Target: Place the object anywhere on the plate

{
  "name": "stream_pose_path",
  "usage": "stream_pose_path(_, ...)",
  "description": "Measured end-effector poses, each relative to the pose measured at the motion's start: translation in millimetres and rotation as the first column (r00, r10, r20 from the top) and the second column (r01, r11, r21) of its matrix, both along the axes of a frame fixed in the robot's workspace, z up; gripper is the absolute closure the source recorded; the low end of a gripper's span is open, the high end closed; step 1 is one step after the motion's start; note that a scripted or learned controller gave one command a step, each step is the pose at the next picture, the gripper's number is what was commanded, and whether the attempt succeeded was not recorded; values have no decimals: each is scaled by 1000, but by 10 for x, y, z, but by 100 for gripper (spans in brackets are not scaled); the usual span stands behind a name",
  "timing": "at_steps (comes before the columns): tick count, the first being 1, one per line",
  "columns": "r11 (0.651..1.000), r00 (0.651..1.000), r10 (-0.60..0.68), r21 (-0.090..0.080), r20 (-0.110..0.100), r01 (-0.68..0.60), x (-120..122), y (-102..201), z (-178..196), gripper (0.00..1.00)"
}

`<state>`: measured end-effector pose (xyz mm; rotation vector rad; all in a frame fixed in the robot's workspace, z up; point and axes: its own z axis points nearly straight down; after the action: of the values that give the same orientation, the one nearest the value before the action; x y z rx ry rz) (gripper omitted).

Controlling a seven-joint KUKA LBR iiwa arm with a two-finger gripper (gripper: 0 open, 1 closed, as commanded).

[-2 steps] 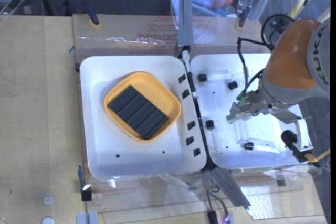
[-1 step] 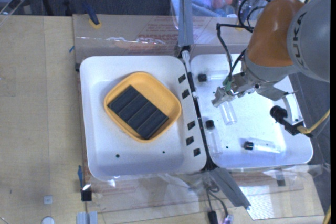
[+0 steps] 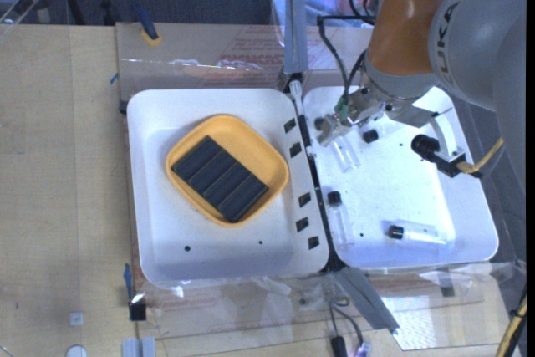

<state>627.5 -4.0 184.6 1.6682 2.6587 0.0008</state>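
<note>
White tube (image 3: 415, 232) lies near the right bin's front, well below the end effector (image 3: 347, 119), whose finger state cannot be told. Left of it, the yellow plate (image 3: 272, 165) carries only a dark pad (image 3: 221, 175); judging so, placing remains undone.

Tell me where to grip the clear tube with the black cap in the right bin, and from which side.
Grip the clear tube mid-body from straight above, jaws across its narrow width. It lies flat, lengthwise along the right bin floor near the front, with free space on both sides.

light: bright, even | glare: right bin (image 3: 435, 205) washed out | focus: slightly soft
</note>
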Motion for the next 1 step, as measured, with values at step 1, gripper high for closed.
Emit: stream_pose_path(1, 978, 978, 207, 0, 1, -207, 45, 191, 31, 100)
